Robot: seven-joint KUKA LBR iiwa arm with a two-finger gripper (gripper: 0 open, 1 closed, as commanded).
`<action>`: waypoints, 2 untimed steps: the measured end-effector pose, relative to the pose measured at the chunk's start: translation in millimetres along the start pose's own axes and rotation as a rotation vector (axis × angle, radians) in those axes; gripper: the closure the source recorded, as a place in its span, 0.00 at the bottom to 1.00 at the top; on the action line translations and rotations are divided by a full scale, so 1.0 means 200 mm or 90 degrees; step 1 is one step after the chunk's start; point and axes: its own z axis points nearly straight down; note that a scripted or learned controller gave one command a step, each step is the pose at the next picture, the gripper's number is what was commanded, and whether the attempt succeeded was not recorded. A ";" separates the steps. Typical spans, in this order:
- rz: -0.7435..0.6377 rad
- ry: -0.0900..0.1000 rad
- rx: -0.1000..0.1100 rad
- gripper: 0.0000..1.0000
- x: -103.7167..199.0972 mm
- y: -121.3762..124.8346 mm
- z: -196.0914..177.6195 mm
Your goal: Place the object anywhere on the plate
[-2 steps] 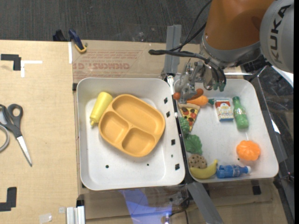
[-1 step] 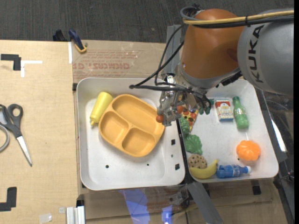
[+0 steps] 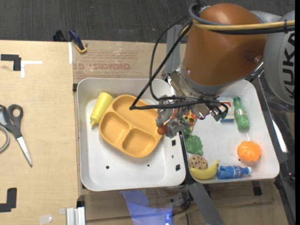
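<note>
My gripper (image 3: 171,121) hangs over the seam between two shallow white bins, at the right rim of the plate (image 3: 129,130), a yellow-orange divided plate with three compartments lying in the left bin (image 3: 93,172). Under the gripper I see something small, reddish and multicoloured (image 3: 164,128), but cables and my own wrist crowd the spot, and I cannot tell how far the gripper is parted or whether it has hold of anything. If that small thing is the object, it sits just at the plate's right edge, so the plate lies directly to the gripper's left in the camera view, and I judge the coming move to be a short shift that way before release. A yellow bottle (image 3: 100,108) rests against the plate's upper left side, also in the left bin. The right bin (image 3: 267,172) holds a green bottle (image 3: 241,114), an orange (image 3: 248,151), a blue bottle (image 3: 233,171), a banana (image 3: 205,172), a cookie (image 3: 197,161) and a green leafy piece (image 3: 193,144).
</note>
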 end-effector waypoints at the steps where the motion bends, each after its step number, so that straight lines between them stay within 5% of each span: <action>1: 0.000 0.000 0.000 0.00 0.00 0.00 0.00; 2: 0.003 -0.003 0.000 1.00 -0.01 -0.01 -0.05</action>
